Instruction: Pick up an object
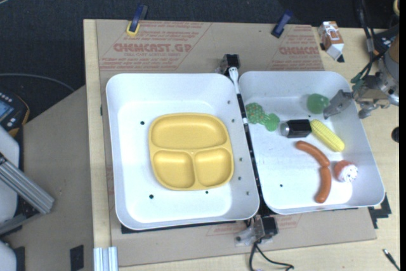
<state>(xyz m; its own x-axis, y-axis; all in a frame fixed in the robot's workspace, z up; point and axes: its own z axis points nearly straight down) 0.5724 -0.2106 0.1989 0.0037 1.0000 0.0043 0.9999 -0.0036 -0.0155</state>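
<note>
Toys lie loose in the right bin, with the gripper at its far right rim.

Largest first: the left bin bears a yellow divided plate at its middle. In the right bin, an orange sausage curves beside a small red-and-white piece, too blurred to name. Above them a yellow corn cob lies touching a black cylinder; left of that sits a green cluster, and a green ball rests near the gripper. The arm is cut off at the right edge. Its two grey fingers stand spread apart, with nothing between them.
</note>
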